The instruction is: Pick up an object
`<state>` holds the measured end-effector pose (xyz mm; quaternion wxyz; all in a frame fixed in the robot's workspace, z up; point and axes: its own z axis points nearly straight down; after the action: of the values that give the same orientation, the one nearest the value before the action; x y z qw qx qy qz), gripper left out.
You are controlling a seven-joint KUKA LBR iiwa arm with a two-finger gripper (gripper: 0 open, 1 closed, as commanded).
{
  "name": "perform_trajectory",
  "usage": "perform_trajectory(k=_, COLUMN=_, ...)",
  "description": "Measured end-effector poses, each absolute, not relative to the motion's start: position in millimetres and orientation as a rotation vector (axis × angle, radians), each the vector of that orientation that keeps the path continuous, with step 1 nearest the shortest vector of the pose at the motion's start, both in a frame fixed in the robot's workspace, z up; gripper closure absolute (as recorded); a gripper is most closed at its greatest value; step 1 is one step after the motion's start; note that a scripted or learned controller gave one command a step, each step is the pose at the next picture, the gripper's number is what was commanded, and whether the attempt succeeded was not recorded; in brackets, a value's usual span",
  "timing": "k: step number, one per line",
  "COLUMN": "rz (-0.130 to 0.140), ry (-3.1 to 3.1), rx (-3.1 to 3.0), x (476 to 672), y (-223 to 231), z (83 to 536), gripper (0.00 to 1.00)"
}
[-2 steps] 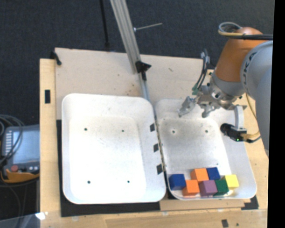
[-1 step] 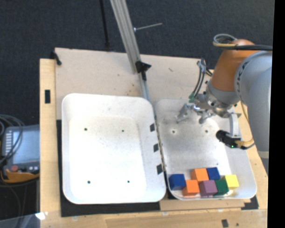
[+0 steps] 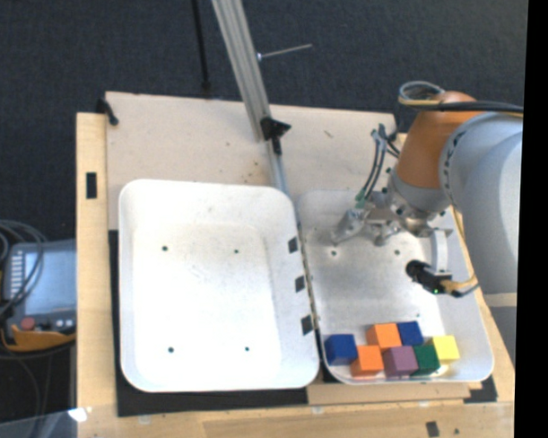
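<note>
Several small cubes lie clustered at the near edge of the right bin (image 3: 361, 288): a blue cube (image 3: 340, 347), two orange cubes (image 3: 386, 334) (image 3: 369, 358), a purple cube (image 3: 400, 360), a green cube (image 3: 426, 357), a yellow cube (image 3: 445, 347) and a darker blue cube (image 3: 410, 331). My gripper (image 3: 356, 222) hangs over the far part of the right bin, well away from the cubes. Nothing shows between its tips.
The left bin (image 3: 209, 283) lies beside the right one. A slanted aluminium rail (image 3: 248, 64) rises from the bench behind the bins. A control pendant (image 3: 38, 286) with cables lies off the bench's left side.
</note>
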<state>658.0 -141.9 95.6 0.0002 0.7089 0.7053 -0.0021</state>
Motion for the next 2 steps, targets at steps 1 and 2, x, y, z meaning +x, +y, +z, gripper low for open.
perform_trajectory(k=1, rz=0.002, ry=2.211, rx=2.225, x=659.9, y=-142, z=110, gripper=1.0)
perform_trajectory(k=2, rz=0.008, ry=2.213, rx=2.22, x=665.5, y=-151, z=170, gripper=1.0)
